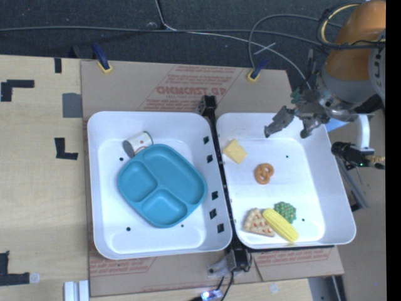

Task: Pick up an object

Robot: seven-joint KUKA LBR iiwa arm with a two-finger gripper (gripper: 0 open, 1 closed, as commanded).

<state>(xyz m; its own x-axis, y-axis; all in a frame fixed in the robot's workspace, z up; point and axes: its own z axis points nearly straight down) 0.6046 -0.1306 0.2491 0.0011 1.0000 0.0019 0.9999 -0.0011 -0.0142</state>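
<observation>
Nearest me, at the front of the right bin (338, 231), a yellow corn cob (280, 224) is lying against a waffle-patterned wedge (257, 222), with a green broccoli piece (286, 210) just behind them; all three are crowding each other, so I am treating them as poor first choices. I am looking instead at the small pretzel (264, 173), sitting alone in the middle of the bin floor, and the pale yellow cheese block (235, 151) near the divider. The hand (292, 125) is hovering over the bin's back edge with its two fingers spread wide apart and nothing between them. Both targets are probably light, stiff plastic toys, though I am guessing at that from this slanted view. The cheese is offering flat parallel sides, so I am judging it the safer grip, closing across its narrow width. The pretzel is low and smooth and likely to skid or pop out, so I would be pinching it across its outer loops, low down. In the left bin (100, 187) a blue divided plate (161, 185) and a tipped cup (137, 143) are resting, well apart from the hand.
</observation>
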